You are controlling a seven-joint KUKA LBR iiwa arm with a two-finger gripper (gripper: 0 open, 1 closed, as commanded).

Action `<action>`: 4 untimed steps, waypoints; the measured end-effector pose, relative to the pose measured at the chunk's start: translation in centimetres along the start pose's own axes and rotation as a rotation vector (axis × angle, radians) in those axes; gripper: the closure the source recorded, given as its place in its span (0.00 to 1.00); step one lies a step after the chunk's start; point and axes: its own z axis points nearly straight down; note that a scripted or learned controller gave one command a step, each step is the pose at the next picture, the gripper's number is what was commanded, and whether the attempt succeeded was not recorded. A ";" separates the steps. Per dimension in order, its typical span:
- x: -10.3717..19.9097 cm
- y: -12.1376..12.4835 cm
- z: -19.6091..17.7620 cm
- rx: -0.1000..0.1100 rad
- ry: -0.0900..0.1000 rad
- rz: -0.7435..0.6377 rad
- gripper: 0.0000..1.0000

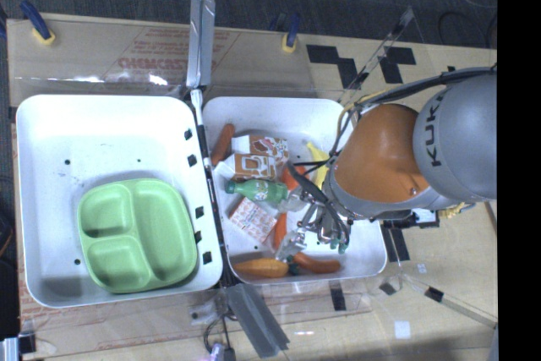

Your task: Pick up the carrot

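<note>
Two white bins sit side by side on the worktop (254, 55). The left bin (51, 123) carries a green tray (135, 234) with three compartments, lying toward that bin's near edge. The right bin (254, 110) carries a heap of play food.

The arm (380, 156) reaches in from the right, its orange band over the right bin's right edge. The hand (308, 234) hangs low inside the right bin, toward its near right part, among the things there. Whether its fingers stand wide or narrow cannot be told, since cables and clutter blur them, and nothing can be made out between them.

The carrot (317, 265) lies flat along the near edge of the right bin, just below the hand and close to it; whether they touch cannot be told. Its green top points left, toward a bread roll (260, 269) that lies beside it along the same edge, toward the near left corner.

A sausage (222, 143) lies tilted by the left wall, near the far left corner. A brown box (258, 155) sits in the far middle of the bin. A green bottle (258, 191) lies on its side in the middle, and a small printed packet (252, 220) lies just nearer than it. A yellow thing (317, 158) shows by the arm at the right wall.
</note>
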 end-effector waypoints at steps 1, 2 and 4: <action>0.9 4.3 0.2 0.002 -0.024 -0.314 0.00; -0.5 0.0 0.3 -0.002 -0.018 -0.413 0.00; -2.2 -3.0 0.6 -0.001 -0.006 -0.691 0.00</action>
